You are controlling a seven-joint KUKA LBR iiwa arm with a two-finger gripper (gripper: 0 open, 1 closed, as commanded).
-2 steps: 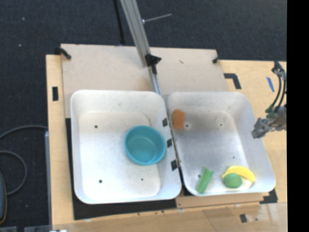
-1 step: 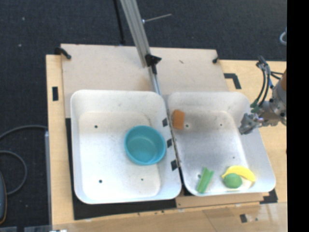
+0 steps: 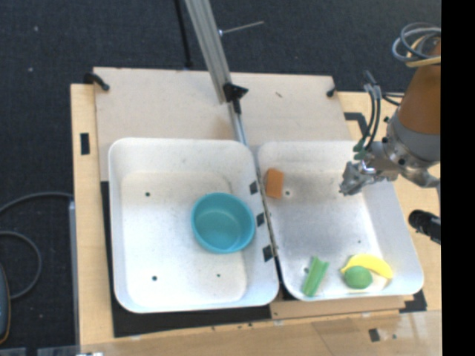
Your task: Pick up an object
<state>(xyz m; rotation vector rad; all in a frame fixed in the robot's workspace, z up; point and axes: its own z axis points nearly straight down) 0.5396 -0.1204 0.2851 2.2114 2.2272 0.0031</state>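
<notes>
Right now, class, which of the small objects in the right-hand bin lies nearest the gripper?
The orange block, alone by the bin's left wall, level with the gripper. The green stick, green ball and yellow piece lie farther, along the near edge.

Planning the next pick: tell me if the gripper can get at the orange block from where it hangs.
Probably yes. The gripper hangs over the right bin, and the orange block lies alone by the divider, nothing between them.

teal bowl (image 3: 223, 222), orange block (image 3: 274, 183), green stick (image 3: 315, 276), white bins (image 3: 133, 169)
</notes>
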